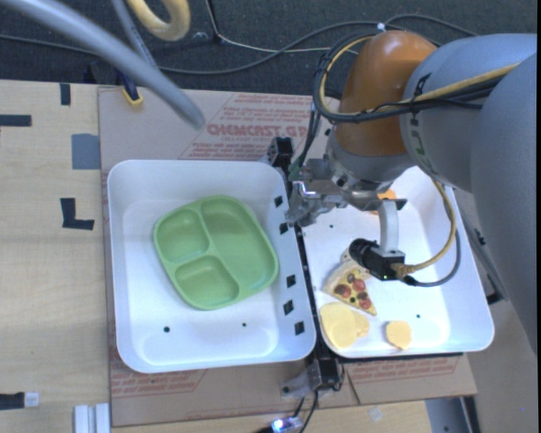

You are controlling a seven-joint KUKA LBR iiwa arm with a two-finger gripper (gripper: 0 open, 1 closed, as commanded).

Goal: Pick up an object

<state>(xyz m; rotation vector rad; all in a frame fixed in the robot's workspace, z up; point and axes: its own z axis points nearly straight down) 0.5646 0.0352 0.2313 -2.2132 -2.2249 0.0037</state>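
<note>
camera view: arm (469,106) comes in from the right and hangs over the upper left part of the right bin (460,307). gripper (305,202) sits low at that bin's left wall, right by the divide between the two bins. i can't tell if it's spread or pressed together, the wrist hides it, and i see nothing held. candidate objects in the right bin: a pizza slice (352,287) near the middle, below the gripper and apart from it; a pale yellow disc (343,327) just below the slice at the front left, touching or nearly so; a small orange-yellow round piece (398,334) beside the disc, near the front wall. left bin (117,242) holds a green divided plate (216,251), lying flat and turned at a slant, near the middle. both bins sit on a cardboard sheet (243,129).
</note>
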